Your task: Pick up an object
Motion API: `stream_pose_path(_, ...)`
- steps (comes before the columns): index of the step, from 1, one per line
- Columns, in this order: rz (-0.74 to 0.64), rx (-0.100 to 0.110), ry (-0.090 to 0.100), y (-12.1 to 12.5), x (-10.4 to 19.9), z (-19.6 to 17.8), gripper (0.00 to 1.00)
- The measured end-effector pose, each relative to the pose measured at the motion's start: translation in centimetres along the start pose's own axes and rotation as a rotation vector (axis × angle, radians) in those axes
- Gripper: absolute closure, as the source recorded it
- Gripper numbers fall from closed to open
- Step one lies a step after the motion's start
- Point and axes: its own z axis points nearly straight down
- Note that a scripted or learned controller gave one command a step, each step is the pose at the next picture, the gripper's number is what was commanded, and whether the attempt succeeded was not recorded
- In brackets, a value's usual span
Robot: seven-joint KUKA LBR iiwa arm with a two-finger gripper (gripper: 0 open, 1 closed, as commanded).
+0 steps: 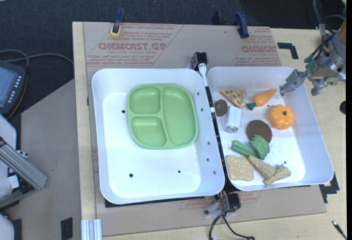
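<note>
A brown cardboard sheet (pixel 165 41) printed "CHEMCAST" in red lies under two shallow white plastic bins. The left bin (pixel 113 170) holds a pale green three-compartment plate (pixel 163 115). The right bin (pixel 313 151), right of centre, holds toy food: a waffle slice (pixel 234 96), an orange carrot (pixel 264 97), a small orange pumpkin (pixel 281 116). The grey two-finger gripper (pixel 302 83), fingers spread and pinching nothing, hovers at the bin's upper right corner.

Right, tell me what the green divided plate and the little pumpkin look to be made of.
The green divided plate looks like moulded plastic with a matte, even pale-green finish: its three compartments have smooth rounded edges. The pumpkin appears to be toy plastic or rubber, judging by its uniform bright orange and soft sheen; which one is unclear.
</note>
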Motion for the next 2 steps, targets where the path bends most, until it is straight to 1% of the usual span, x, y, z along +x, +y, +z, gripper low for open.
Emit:
stream_pose_path(1,0.0,0.0,0.0,-1.1,0.1,5.3,0.0)
stream_pose_path(2,0.0,0.001,0.0,-1.1,-0.1,11.7,0.0)
